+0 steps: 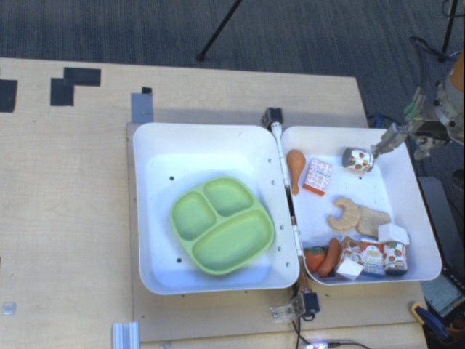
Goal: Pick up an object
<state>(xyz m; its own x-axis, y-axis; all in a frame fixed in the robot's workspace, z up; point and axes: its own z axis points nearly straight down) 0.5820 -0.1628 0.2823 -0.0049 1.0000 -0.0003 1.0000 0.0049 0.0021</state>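
Note:
My gripper (381, 147) reaches in from the right over the far right corner of the right bin (429, 247). Its tip is right next to a small silver can with red spots (356, 159), which lies near the bin's back wall. I cannot tell whether the tip touches the can. Also in this bin are an orange carrot (295, 165), a red-and-white box (317, 176), a tan bone-shaped piece (346, 214), a slice of bread (373, 222), a white block (393, 233), printed packets (374, 257), a sausage (331, 256) and a tomato (314, 259).
The left bin (149, 217) holds a green divided plate (221, 225). A ridge with a black clamp (273, 116) at its far end separates the bins. The grey arm (436, 115) hangs over the right bin's far right edge. The wooden bench (65, 217) stretches off to the left.

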